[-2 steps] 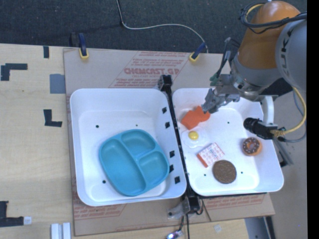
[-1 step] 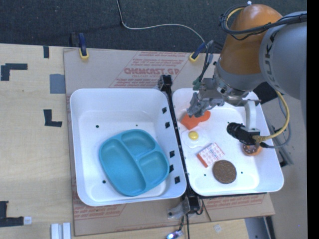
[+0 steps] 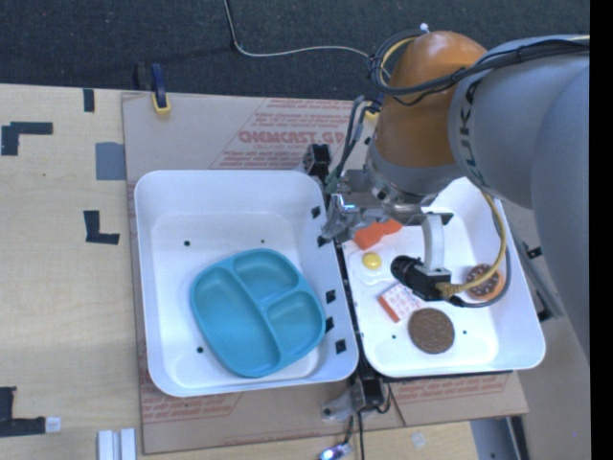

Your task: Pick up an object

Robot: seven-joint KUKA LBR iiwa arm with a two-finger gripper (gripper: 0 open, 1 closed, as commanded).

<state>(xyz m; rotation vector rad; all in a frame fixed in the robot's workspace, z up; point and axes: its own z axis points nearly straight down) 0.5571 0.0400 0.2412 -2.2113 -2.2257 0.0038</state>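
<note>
Choice of target decides this step, and the desk [image 3: 57, 286] offers several across its two bins. In the shallow white left bin [image 3: 153, 218] lies a blue plastic plate with three compartments [image 3: 257, 310], flat and broad, a poor thing to pinch from above unless taken by its raised rim. Just right of the wall between the bins hangs the pincer [image 3: 341, 220], low over the upper left corner of the shallow white right bin [image 3: 517, 353]; whether it stands wide or narrow I cannot tell, since the wrist hides it. Nearest to it is a small orange wedge-shaped piece [image 3: 381, 231], with a little yellow round piece [image 3: 372, 261] just below that. I judge the orange piece the best pick: shift right, away from the bin wall, centre over it, then descend straight. Further right lie a red and white flat packet [image 3: 397, 302], a brown round disc [image 3: 432, 331] and a brown ring [image 3: 484, 284], all low and harder to grip.
</note>
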